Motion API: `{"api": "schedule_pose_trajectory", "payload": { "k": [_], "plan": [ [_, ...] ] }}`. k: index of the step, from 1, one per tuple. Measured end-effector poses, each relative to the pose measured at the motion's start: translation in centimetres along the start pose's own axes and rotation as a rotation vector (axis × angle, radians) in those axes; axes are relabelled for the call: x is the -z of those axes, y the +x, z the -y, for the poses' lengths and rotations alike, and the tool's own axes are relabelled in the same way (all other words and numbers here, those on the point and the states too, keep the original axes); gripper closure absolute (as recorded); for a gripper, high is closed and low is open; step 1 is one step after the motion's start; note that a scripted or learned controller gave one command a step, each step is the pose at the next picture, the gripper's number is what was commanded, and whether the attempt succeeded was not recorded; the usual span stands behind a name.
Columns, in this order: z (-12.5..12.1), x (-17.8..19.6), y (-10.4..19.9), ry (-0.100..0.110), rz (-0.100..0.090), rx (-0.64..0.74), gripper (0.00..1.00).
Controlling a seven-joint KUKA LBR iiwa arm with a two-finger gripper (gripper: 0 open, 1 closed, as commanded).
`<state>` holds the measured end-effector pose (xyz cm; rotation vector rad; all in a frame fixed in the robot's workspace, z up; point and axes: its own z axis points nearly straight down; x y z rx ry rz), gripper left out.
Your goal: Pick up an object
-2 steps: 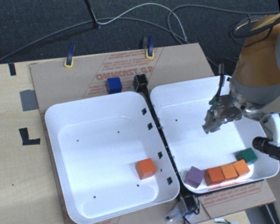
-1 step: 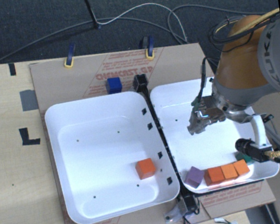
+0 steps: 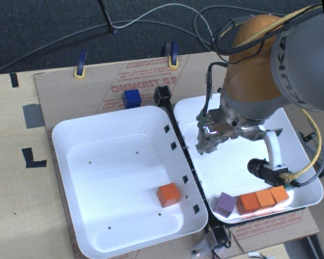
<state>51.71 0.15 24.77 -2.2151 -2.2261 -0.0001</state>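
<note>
While poised over right bin [image 3: 297, 135]: gripper [image 3: 208, 143], finger state indiscernible; purple block [image 3: 224, 204] nearest, below toward front wall.

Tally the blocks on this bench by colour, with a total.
Orange blocks: 4, one in the left bin and three in a row along the right bin's near edge
Purple blocks: 1
Blue blocks: 1, on the cardboard behind the bins
Total: 6

Grey arm [image 3: 307, 63] — orange band, apparently black cabling.
</note>
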Motion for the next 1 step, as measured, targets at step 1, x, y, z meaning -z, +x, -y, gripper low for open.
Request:
{"api": "schedule_pose_trajectory", "payload": {
  "k": [1],
  "plan": [
    [-0.21,-1.74,4.66,0.001,0.001,-0.001,1.0]
  ]
}}
